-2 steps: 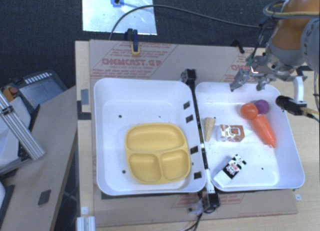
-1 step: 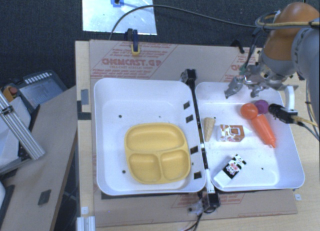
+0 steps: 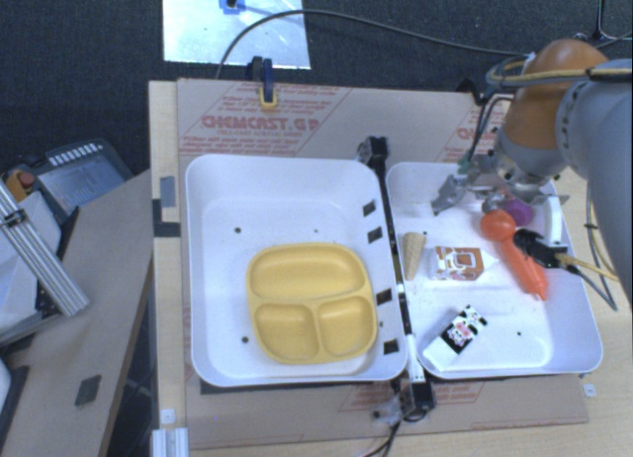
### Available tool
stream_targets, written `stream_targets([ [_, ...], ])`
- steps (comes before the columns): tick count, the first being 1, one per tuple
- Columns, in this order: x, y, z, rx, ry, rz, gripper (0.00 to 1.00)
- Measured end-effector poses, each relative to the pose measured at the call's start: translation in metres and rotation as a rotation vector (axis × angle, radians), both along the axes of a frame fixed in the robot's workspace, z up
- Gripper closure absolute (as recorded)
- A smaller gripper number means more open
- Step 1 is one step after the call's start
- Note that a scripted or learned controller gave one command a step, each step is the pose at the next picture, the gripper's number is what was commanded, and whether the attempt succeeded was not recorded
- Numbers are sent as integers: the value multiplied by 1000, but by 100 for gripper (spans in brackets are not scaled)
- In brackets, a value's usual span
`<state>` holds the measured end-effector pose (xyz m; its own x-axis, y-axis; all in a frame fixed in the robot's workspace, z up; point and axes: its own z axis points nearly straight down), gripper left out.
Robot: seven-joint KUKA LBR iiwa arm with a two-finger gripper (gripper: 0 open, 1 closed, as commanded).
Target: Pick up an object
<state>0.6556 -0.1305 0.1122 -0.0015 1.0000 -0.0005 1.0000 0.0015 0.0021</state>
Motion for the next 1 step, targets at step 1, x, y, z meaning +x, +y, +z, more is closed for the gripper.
stream_targets([
  [1, 0, 0, 12, 0, -1, 0, 100],
])
